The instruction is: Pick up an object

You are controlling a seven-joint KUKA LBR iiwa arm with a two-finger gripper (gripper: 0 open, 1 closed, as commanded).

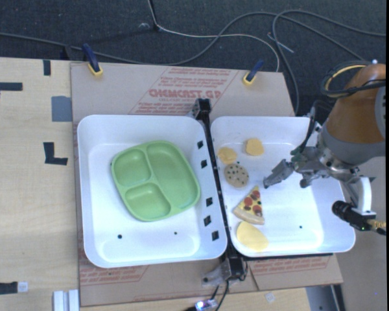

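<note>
Yellow slice [251, 237] by pizza slice [250, 206], fingers [273, 176] spread, red "CHEMCAST GP" on cardboard [181, 91]

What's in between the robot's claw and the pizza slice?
Nothing. In the camera view, just bare white bin floor separates the gripper from the pizza slice, which lies below and left of it.

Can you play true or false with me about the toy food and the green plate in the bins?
1. The green plate lies in the left bin. True.
2. The pizza slice sits on the green plate. False: it lies in the right bin.
3. The cookie lies in the right bin. True.
4. The gripper holds the cookie. False: the cookie lies apart from it on the bin floor.
</note>
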